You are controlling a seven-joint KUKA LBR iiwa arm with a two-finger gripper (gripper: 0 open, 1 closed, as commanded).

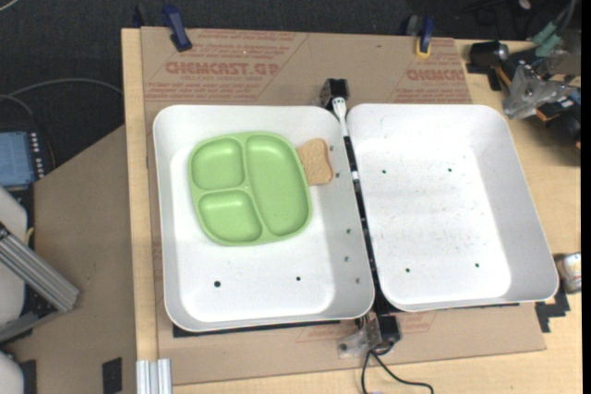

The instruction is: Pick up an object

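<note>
The shallow white left bin (185, 281), left of centre, holds a green three-compartment plastic plate (248, 188) in its upper half. Touching the plate's upper-right edge lies a small tan biscuit-like slab (317, 161), long axis running roughly up-down the frame, near the bin's right wall. The claw's opening and load: I cannot tell.

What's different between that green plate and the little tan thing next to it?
The green plate is much larger than the tan piece. The plate is bright green and split into three compartments; the tan piece is a plain speckled slab that looks like toast. The plate sits mid-bin, the tan piece at its right rim. Both lie flat in the left bin.
</note>
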